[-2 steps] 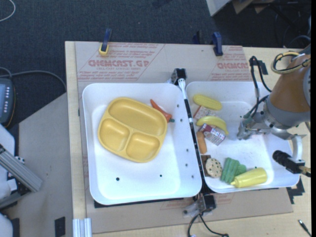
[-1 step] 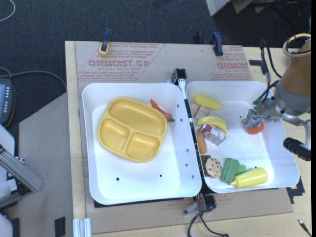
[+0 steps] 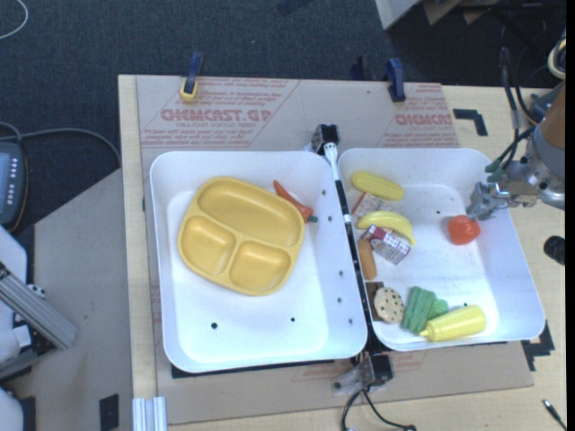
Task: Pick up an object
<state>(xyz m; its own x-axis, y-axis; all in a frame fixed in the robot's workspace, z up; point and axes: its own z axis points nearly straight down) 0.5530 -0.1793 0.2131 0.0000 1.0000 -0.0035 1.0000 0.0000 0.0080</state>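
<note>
— Where was your gripper [image 3: 485,197] at that moment?

— It hung over the right bin [image 3: 512,268], near that bin's far right corner, just above and right of a small red-orange toy tomato [image 3: 464,230]. The tomato looked to be touching or just under my fingertips, but I could not tell whether my fingers were spread or closed, nor whether anything sat between them.

— What else lay in that right bin?

— Left of the tomato, a yellow corn cob [image 3: 378,186] lay toward the far side, with a banana [image 3: 387,222] just nearer than it. Against the banana sat a small red-and-white packet [image 3: 390,243], and a thin sausage [image 3: 367,260] lay beside the bin's left wall. Along the near edge, left to right, were a brown cookie [image 3: 389,304], a green leafy vegetable [image 3: 420,307] and a yellow bottle-like piece [image 3: 454,323].

— And the left bin [image 3: 171,241]?

— It held a yellow divided plate [image 3: 241,235], well left of the tomato, with an orange carrot [image 3: 293,199] touching the plate's far right rim. Both bins rested side by side on the worktop [image 3: 135,151].
</note>
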